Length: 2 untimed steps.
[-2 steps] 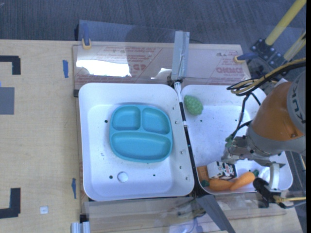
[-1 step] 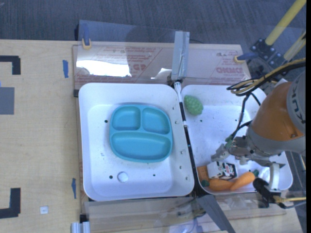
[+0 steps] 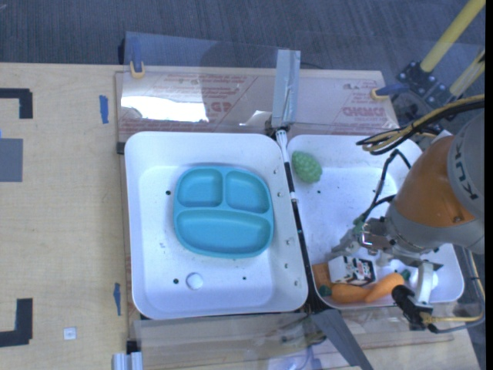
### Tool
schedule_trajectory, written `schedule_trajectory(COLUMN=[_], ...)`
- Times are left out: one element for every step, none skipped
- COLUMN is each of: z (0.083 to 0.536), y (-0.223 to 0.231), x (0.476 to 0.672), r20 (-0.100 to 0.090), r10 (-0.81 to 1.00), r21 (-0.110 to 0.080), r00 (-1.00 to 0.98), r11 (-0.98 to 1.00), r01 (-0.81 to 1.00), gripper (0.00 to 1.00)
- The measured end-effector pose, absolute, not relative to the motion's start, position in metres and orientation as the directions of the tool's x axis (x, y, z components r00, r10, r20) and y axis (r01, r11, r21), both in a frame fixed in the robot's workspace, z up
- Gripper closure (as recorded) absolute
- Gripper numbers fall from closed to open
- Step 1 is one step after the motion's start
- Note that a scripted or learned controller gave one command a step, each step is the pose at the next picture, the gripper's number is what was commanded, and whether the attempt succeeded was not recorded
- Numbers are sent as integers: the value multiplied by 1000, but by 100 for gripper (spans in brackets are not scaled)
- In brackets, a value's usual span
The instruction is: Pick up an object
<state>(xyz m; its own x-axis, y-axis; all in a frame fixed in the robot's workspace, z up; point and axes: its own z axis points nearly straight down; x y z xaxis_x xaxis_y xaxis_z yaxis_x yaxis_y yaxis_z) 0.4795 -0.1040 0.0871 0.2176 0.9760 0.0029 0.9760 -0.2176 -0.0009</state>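
In the right bin (image 3: pixel 339 199), an orange carrot-shaped object (image 3: pixel 366 290) lies along the near wall. A bumpy green ball (image 3: pixel 306 167) rests in that bin's far left corner. My gripper (image 3: pixel 356 268) is lowered into the near part of the right bin, just above and touching or almost touching the orange object. The wrist hides what lies directly beneath it. I see nothing clearly held.
The left bin (image 3: pixel 146 206) holds a blue three-compartment plate (image 3: pixel 223 211) in its middle and a small white disc (image 3: pixel 194 281) near its front. A metal divider post (image 3: pixel 285 91) stands behind the two bins. Yellow cables (image 3: pixel 416 126) loop over the right bin's far right corner.
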Motion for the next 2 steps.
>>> schedule_trajectory(z=[98, 98], y=[-105, -105], x=[482, 481], r20=[1, 1], r10=[976, 976], r21=[7, 6], r00=[219, 219], r11=[-219, -219], r01=[976, 976], gripper=[100, 0])
